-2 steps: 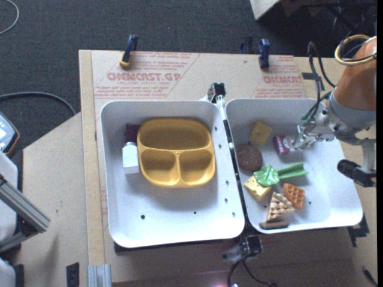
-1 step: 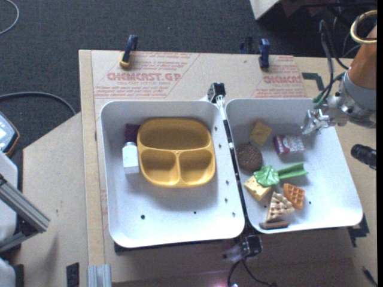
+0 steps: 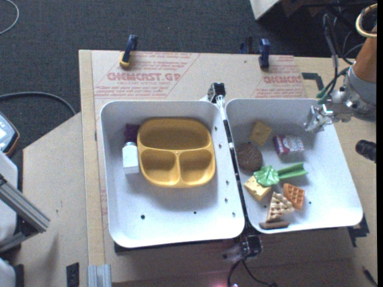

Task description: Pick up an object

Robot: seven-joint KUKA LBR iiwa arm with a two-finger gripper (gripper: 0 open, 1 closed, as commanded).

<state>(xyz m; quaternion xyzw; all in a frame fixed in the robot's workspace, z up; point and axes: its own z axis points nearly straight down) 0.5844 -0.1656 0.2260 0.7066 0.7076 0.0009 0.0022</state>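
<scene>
Now the hand [image 3: 313, 119] hangs over the right bin's [image 3: 341, 166] far right part; whether it is spread, I cannot tell; toy foods lie there, a carton [image 3: 288, 144] nearest it.

board [image 3: 179, 70] | red print, roughly "CHEMCAST GP", repeated at right, partly cut off | carton [image 3: 288, 144] label unreadable

I see bare floor along the right bin's [image 3: 353, 203] near right corner and far edge. Toys crowd its left half: cheese wedge [image 3: 255, 188], green leafy piece [image 3: 276, 174], waffle [image 3: 293, 195]. The yellow divided tray [image 3: 176, 151] fills the left bin's [image 3: 114, 220] middle, leaving its near edge open.
</scene>
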